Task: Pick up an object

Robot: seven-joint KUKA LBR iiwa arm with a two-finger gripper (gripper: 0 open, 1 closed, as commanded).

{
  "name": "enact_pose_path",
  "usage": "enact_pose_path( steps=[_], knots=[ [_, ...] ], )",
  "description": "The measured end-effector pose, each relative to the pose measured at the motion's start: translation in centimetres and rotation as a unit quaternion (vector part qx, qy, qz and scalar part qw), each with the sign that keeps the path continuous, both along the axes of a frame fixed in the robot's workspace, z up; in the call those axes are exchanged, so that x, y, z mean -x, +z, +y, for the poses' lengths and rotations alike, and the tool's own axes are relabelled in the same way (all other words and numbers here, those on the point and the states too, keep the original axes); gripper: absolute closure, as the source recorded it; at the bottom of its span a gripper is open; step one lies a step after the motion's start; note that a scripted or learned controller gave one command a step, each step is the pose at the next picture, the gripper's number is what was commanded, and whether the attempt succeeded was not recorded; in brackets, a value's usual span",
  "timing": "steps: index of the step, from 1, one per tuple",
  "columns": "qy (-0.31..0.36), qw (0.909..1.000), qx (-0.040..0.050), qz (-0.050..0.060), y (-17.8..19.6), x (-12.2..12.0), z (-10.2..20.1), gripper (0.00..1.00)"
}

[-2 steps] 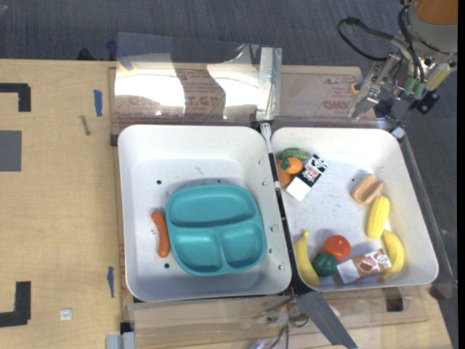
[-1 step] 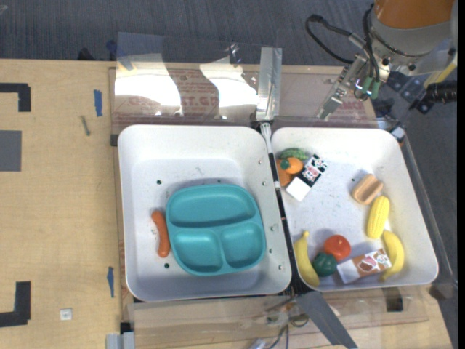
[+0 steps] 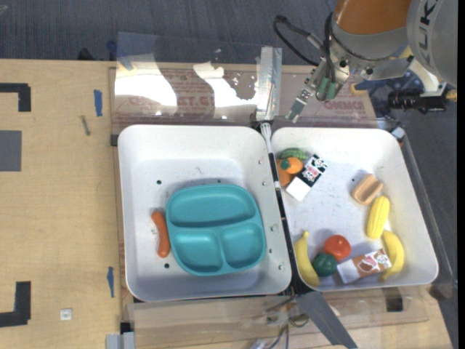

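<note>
Two shallow white plastic bins sit side by side on the bench, and the pick has not yet begun: every object lies in place. The left bin (image 3: pixel 138 158) carries a smooth teal divided tray (image 3: pixel 216 227) with three compartments, and a slim orange carrot-shaped toy (image 3: pixel 161 233) lies just beside the tray's left edge. The right bin (image 3: pixel 407 166) holds the rest of the candidates. A ridged yellow corn cob (image 3: pixel 377 216) rests toward its right side, with a curved yellow banana (image 3: pixel 394 250) nearer the front and a second banana (image 3: pixel 306 260) along the left wall. A glossy red tomato (image 3: pixel 337 246) touches a dark green rounded piece (image 3: pixel 325 265), and a flat printed packet (image 3: pixel 370 262) lies between them and the right-hand banana. A tan bun-shaped piece (image 3: pixel 367 187) sits far right. Near the dividing wall, a black-and-white carton (image 3: pixel 314 170) lies beside a small orange and green vegetable (image 3: pixel 290 161). The gripper (image 3: pixel 311 102) hangs beyond the far rim of the right bin, well apart from everything, its two thin fingers slightly parted and gripping nothing. By the look of it, the whole job is left: choosing, descending, closing, lifting.
</note>
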State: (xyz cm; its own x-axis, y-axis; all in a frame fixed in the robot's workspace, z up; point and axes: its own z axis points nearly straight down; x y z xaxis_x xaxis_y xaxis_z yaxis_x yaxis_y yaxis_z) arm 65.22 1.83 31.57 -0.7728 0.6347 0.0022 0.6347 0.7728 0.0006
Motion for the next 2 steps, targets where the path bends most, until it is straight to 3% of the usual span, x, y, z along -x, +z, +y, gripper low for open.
enact_pose_path(
  steps=[1, 2],
  knots=[
    [-0.035, 0.9994, 0.0000, -0.006, 4.4, -0.8, 2.7, 1.00],
    [-0.077, 0.9971, 0.0004, 0.001, -1.5, 0.5, 7.8, 1.00]
  ],
)
